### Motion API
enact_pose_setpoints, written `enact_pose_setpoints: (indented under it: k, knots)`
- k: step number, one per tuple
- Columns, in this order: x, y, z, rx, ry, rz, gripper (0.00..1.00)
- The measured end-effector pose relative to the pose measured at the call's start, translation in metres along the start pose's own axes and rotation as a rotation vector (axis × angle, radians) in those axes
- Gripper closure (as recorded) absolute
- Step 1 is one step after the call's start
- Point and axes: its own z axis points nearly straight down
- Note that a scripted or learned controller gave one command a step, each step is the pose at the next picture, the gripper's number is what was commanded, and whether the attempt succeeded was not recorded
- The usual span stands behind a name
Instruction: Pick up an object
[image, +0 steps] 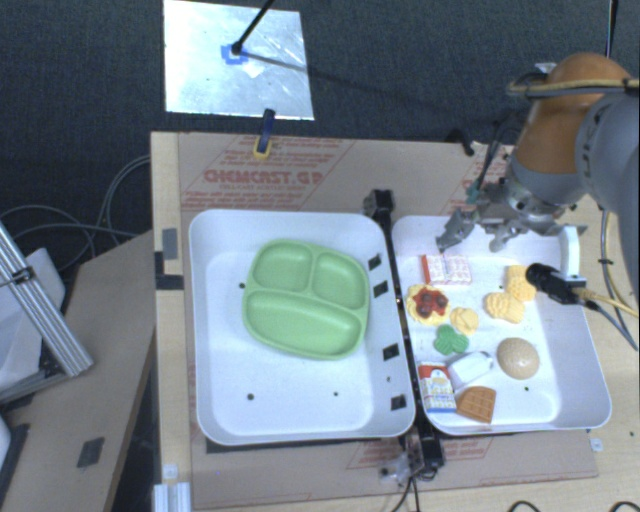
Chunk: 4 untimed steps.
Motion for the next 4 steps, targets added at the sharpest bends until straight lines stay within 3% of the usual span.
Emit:
enact_pose_setpoints:
  k: [1,3,4]
  knots:
    - [0.000,0.002,-0.009,-0.013,-0.001,-0.002,0.00]
    - [0.004,-0.004,0.076,-0.011,-0.001,0.000,0.00]
    - [0.002,0.000,0.092,-0.019,-0.005,0.000,0.00]
